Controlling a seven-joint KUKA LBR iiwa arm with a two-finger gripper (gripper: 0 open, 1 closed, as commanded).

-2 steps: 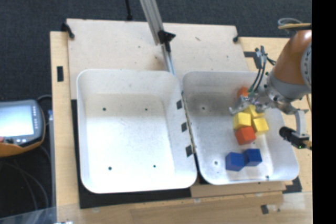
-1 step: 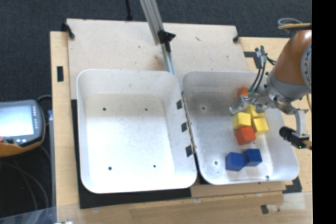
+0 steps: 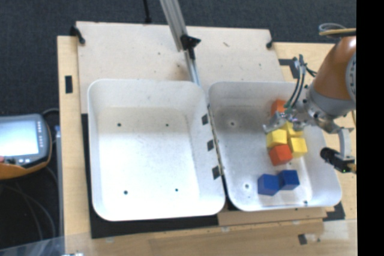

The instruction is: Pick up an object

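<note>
The right white bin (image 3: 240,129) holds several small blocks. Two yellow blocks (image 3: 276,138) (image 3: 297,145) lie side by side, with an orange block (image 3: 280,154) just below them. Another orange block (image 3: 278,107) peeks out behind the gripper. Two blue blocks (image 3: 269,184) (image 3: 289,178) rest near the bin's front wall. My gripper (image 3: 282,124) hangs low over the cluster, right above the yellow blocks, with the orange-banded wrist (image 3: 336,78) to its upper right. Its tip is too cluttered to read, and nothing visibly hangs from it.
The left white bin (image 3: 150,147) sits beside the right one, their walls meeting near the middle. A slanted aluminium pole (image 3: 171,6) rises behind the bins. A small screen device (image 3: 21,141) lies off the bench at far left.
</note>
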